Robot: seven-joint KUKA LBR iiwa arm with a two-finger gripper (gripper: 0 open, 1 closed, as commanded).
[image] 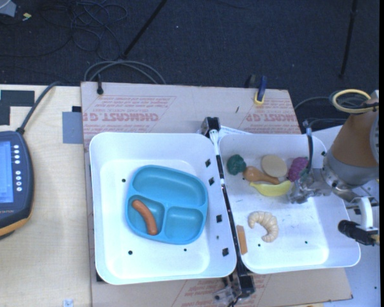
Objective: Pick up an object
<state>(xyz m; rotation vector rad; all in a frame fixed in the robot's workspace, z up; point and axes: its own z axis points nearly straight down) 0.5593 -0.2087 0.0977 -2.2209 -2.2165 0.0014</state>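
Cardboard [179, 107] underlies two white bins. Left bin [109, 235] carries a blue divided plate [179, 190] with a sausage [144, 215]. In the right bin [333, 254], the gripper [299, 194] sits low, touching the banana's [272, 188] right tip, purple grapes [298, 166] just behind; how far its fingers are parted cannot be told. A croissant [264, 225] lies apart on open floor.

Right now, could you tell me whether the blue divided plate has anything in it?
Yes, not empty: the blue divided plate in the left bin holds a sausage lying in its lower-left compartment; its other compartments look bare.
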